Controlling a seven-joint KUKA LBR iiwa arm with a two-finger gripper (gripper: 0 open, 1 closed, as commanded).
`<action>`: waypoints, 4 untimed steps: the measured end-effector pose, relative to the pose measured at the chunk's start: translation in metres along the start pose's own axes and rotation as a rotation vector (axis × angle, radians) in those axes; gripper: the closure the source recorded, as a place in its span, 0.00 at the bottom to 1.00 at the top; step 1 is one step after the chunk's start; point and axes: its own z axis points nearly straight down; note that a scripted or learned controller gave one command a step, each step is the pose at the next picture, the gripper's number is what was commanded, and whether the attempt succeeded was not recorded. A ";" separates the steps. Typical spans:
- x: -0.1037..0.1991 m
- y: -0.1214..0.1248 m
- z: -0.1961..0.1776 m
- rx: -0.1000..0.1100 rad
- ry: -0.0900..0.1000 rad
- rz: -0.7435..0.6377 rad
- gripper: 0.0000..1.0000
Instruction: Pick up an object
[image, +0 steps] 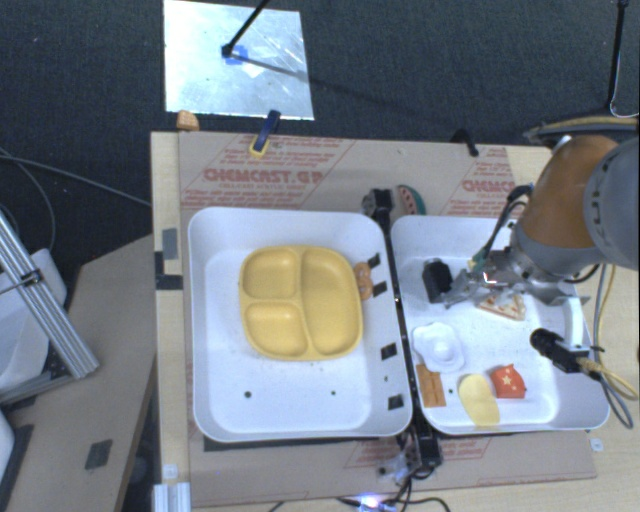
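1. The arm (575, 200) is reaching in from three o'clock and hanging over the right bin (560, 405), with its gripper (480, 285) sitting low at roughly the eleven o'clock part of that bin's floor.
2. Whether the tool is set wide, narrow or closed on anything, I cannot tell; the wrist is covering it from above.
3. The candidates for picking are all lying in the right bin: a black block (436, 278) just beside the gripper at its nine o'clock, a tan wedge-shaped piece (503, 305) just under it at five o'clock, a white cup-like piece (438, 345) toward seven o'clock, and a yellow oval (480, 398), a red piece (508, 381) and an orange stick (429, 385) near the bin's six o'clock edge.
4. The left bin (215, 330) is carrying a yellow divided plate (300, 300).
5. Judging by the pose, the descent onto a target is under way, probably the wedge or the block.
6. The next move is calling for a firm close and a straight lift, then checking that something is actually rising.
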 end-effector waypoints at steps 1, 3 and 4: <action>-0.005 0.001 -0.020 -0.010 -0.004 0.006 1.00; 0.107 -0.065 -0.074 -0.017 -0.001 -0.004 1.00; 0.172 -0.077 -0.067 -0.006 -0.002 -0.001 1.00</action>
